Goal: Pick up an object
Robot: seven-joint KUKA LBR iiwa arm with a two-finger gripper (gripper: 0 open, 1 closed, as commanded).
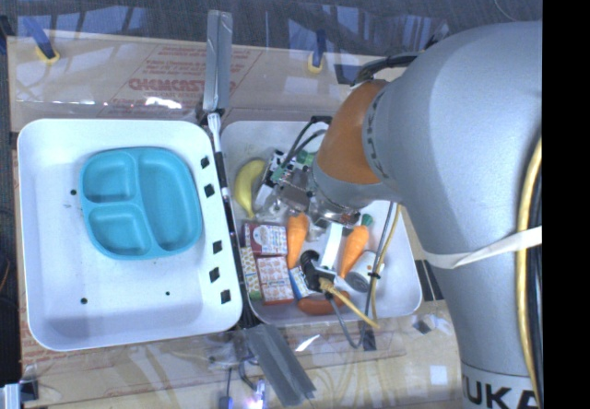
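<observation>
Carrots (297, 239), two of them, bright orange and tapered, lie in the right bin (401, 292) among a jumble of toy groceries. One sits just left of the gripper (313, 214), standing roughly upright in the view; the other (353, 251) lies just right of it and below, with a green tip at its upper end. Whether the gripper is apart or together I cannot tell, as the wrist hides it from above. A yellow banana (247, 186) curves against the bin's left wall, to the left of the tool. Below the tool lie a small printed carton (267, 238) in red and white and, under that, a second printed box (273, 280). A reddish item (315, 307) lies at the bin's near edge, too hidden to name. The grey arm (461, 149) with its orange band (346, 145) covers the bin's right side. Well left of the tool, the left bin (55, 306) holds a turquoise divided plate (140, 202) with three compartments.
</observation>
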